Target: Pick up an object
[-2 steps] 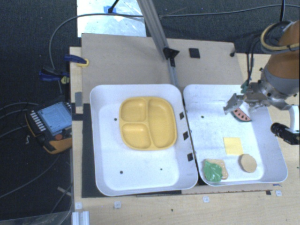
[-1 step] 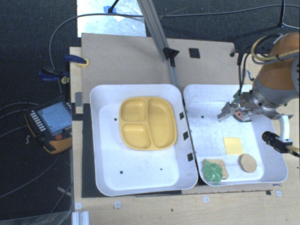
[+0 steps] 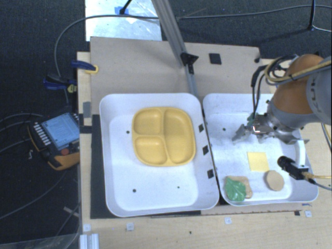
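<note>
You see two white bins side by side on the bench. The left bin [image 3: 119,191] holds a yellow divided plate [image 3: 164,136], lying flat near its upper middle. The right bin [image 3: 220,108] holds three things along its near side: a pale yellow square slice [image 3: 258,161], a round tan piece [image 3: 274,180] just right of and below it, and a green and tan item [image 3: 237,189] in the near left corner. The gripper [image 3: 244,133] hangs over the right bin's middle, above the slice and apart from it. Its fingers look spread a little, with nothing between them.
</note>
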